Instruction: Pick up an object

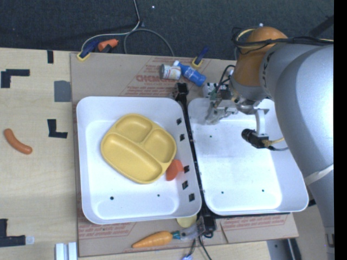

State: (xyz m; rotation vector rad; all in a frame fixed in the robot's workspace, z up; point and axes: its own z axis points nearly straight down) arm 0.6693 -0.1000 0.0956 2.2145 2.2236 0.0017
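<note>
Single fixed camera above bench, angled down, both white bins in frame; arm entering from right.

Red printed lettering on cardboard sheet under the bins, too small and slanted to read. Small bottle behind the bins has a label, illegible. No other readable text.

Yellow divided plate flat in left bin; orange piece touching its edge.
</note>
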